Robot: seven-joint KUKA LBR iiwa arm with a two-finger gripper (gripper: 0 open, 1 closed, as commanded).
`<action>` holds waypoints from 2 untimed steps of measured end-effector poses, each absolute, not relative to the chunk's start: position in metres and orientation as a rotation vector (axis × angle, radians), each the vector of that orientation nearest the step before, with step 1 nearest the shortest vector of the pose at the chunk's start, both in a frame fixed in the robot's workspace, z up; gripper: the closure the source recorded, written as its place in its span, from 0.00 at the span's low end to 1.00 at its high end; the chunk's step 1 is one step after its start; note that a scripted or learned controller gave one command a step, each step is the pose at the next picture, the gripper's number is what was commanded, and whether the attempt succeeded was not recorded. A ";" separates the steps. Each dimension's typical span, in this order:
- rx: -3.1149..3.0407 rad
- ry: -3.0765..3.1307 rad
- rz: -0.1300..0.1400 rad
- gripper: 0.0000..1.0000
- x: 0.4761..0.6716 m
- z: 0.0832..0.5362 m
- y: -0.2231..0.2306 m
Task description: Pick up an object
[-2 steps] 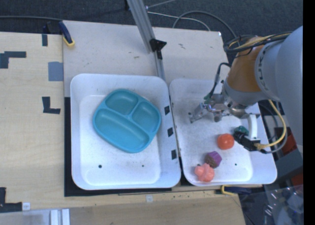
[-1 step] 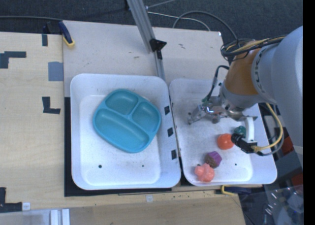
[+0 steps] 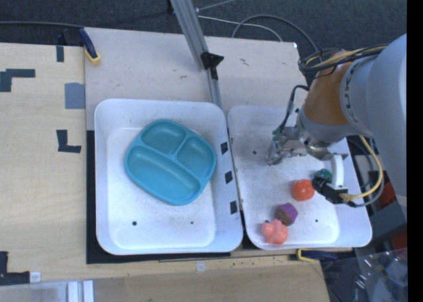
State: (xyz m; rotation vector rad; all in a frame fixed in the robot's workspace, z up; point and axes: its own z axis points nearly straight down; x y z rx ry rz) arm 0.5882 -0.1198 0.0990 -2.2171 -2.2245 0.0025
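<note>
Counter (image 3: 39,162): pale wood-toned surface bearing dark tape marks toward its left side. Two shallow white bins sat side by side on it: left bin (image 3: 109,228) and right bin (image 3: 350,231), their inner walls touching. A grey metal rail (image 3: 188,20) slanted down from the top edge toward the bins' junction. A yellow-tipped clamp (image 3: 89,46) lay at the board's upper left corner.

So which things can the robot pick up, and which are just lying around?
For the job:
pincer, over the right bin
orange ball
purple toy
pink toy
blue plate, lying in the left bin

Just lying about:
metal pole
yellow clamp
cables
</note>
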 end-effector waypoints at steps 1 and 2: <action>-2.220 -2.225 -0.003 1.00 0.590 0.142 -0.116; -2.220 -2.227 -0.005 1.00 0.592 0.197 -0.105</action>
